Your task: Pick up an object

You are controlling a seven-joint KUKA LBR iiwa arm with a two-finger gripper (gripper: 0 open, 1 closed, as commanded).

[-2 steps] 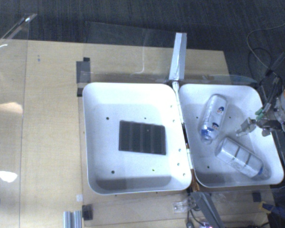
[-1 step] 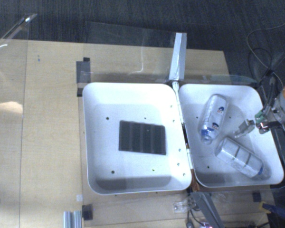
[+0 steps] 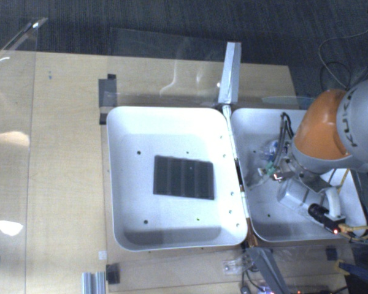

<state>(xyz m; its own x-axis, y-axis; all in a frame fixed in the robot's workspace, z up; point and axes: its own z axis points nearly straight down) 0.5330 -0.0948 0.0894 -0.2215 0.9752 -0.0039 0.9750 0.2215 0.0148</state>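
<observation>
The arm point(image 3: 331, 133), grey with its orange band uppermost from this angle, leans in from the right and is bent down into the right bin point(image 3: 257, 228), its wrist covering most of that bin's far and middle floor. The gripper point(image 3: 271, 171) sits low near the middle of the right bin, a little toward the wall it shares with the left bin, but the wrist hardware and trailing cables crowd over it, so whether the claw is spread or pinched together I cannot tell, and nothing can be made out clamped in it. Just under and beside the tool lies a small pale, partly clear object point(image 3: 271, 150) with a bluish tint (too blurred to name), and a light grey rounded piece point(image 3: 292, 192) rests nearer the bin's front right. The left bin point(image 3: 119, 164) carries only a dark ribbed rectangular pad point(image 3: 184, 177) lying flat at the centre of its floor, well apart from the arm. As I judge it, the step in hand is the descent onto a target in the right bin, the grasp itself unconfirmed; the next move calls for closing squarely on the pale object and lifting straight up, clear of the shared wall
</observation>
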